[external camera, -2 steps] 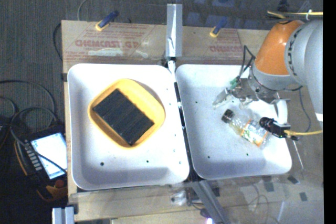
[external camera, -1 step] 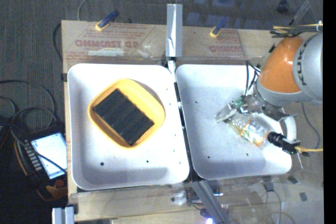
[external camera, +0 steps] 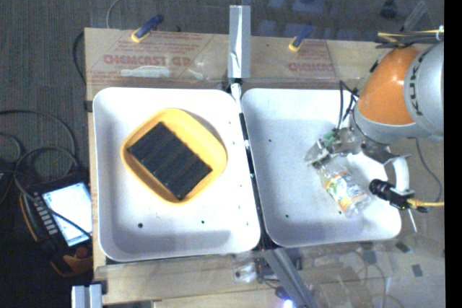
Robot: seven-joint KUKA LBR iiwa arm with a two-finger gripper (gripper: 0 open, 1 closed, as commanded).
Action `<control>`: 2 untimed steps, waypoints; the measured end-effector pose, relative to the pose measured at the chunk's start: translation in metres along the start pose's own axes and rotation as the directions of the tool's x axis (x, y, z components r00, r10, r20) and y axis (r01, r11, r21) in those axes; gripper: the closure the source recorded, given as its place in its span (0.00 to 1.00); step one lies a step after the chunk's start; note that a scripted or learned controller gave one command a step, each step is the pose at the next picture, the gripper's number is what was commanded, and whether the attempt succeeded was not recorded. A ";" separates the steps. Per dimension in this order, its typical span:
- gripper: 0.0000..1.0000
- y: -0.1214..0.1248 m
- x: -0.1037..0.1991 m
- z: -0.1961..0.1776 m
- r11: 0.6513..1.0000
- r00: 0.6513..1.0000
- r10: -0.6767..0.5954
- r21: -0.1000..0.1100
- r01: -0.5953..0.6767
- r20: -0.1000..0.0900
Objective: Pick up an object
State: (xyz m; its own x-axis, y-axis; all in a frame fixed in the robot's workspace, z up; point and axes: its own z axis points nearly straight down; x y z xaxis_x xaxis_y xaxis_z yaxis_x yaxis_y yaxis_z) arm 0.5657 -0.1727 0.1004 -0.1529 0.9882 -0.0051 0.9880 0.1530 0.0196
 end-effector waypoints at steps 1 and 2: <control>1.00 0.024 0.052 -0.092 0.995 0.995 -0.095 0.020 0.095 -0.007; 1.00 0.025 0.078 -0.130 0.999 0.999 0.036 0.023 -0.036 -0.004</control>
